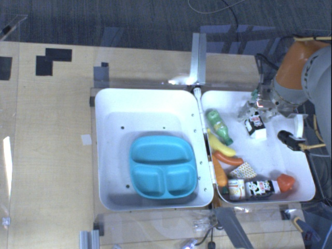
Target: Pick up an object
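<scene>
White plastic walls frame the right bin (306, 188). Along its near edge we see a small jar (236, 189), a dark bottle with an orange cap (265, 187) and, leftward, a carrot (220, 174). Farther back lie a banana (222, 148) and a green bottle (218, 126). Beyond them the gripper (255, 124) hangs over the bin floor (whether its fingers grip anything we cannot tell). A blue divided tray (163, 165) sits in the left bin (111, 118).

Bright, even light; slight softness
</scene>
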